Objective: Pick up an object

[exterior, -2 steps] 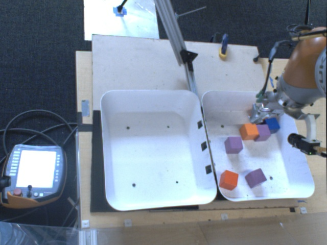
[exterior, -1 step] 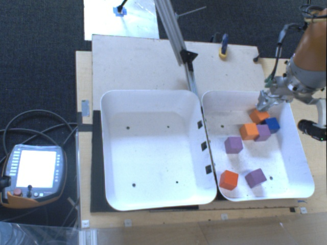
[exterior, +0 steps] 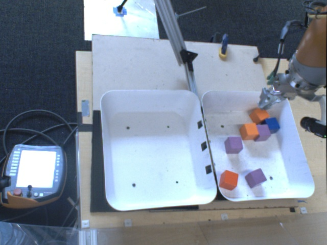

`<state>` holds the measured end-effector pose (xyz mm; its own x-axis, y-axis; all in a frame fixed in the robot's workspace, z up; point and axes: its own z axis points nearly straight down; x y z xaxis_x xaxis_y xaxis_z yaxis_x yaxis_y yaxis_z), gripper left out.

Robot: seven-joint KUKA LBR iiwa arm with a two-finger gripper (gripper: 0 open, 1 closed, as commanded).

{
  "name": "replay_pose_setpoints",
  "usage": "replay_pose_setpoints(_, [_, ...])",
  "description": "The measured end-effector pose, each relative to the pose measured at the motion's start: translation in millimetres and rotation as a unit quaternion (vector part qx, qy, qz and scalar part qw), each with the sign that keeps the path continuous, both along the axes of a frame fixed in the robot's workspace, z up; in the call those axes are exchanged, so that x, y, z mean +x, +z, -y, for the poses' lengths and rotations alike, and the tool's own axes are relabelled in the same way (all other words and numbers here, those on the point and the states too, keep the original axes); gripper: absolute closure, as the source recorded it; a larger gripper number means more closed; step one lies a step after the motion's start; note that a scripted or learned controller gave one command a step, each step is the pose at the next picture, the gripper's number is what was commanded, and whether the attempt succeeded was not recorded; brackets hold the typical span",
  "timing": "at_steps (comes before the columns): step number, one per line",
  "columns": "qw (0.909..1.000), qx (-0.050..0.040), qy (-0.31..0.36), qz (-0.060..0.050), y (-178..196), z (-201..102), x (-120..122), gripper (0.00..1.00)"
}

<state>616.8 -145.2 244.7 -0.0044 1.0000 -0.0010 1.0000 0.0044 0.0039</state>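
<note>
where it hangs, tool (exterior: 267, 98) just above orange cube (exterior: 258, 115)

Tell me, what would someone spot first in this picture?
The bright blocks in the right bin: three orange, three purple and one blue. Four of them huddle near the bin's far right side, where the arm's tool hangs just above an orange one. The left bin is plain white beside them.
</note>
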Motion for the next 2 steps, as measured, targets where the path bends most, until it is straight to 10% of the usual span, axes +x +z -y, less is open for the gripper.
replay_pose_setpoints(2, [1.0000,0.0015,0.003,-0.001,11,-114,-11,1.00])
